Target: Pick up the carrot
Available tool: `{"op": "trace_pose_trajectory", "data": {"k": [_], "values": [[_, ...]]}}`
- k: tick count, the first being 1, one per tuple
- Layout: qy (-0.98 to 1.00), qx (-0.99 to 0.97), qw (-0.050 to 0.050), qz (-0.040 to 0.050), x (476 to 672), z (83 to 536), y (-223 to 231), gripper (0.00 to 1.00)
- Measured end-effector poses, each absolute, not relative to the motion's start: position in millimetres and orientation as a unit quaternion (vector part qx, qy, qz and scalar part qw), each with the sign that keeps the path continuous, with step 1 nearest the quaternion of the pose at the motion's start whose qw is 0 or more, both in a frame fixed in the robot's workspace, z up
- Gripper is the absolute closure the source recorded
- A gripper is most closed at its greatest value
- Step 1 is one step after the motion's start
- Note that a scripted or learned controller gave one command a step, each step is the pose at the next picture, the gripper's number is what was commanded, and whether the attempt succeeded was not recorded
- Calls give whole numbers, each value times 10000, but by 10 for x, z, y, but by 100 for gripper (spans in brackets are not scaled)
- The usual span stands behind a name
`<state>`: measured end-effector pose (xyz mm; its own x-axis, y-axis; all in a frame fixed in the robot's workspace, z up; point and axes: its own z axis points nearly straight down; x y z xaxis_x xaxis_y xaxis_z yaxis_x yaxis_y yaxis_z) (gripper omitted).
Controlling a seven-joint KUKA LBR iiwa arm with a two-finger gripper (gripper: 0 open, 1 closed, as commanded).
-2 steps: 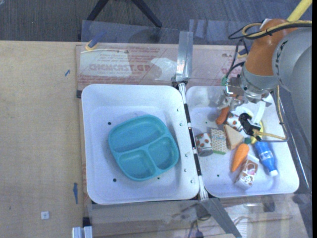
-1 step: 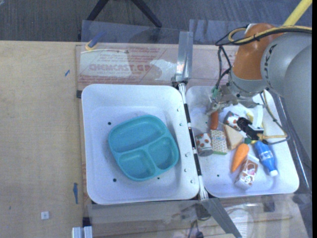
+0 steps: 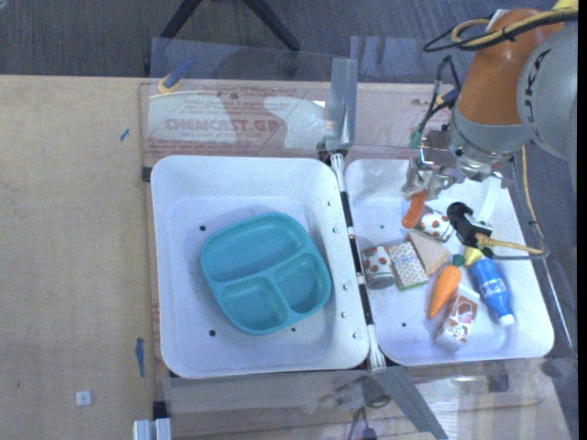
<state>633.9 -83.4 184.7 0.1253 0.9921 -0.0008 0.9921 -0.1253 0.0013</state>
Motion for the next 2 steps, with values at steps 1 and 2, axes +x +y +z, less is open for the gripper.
{"op": "trace_pose_trajectory", "data": {"k": [1,2], "values": [[5536,8328,6,-2,6331,1829,-1052,100],[4577,8891,5,-5,6306,1940,-1451,100]]}}
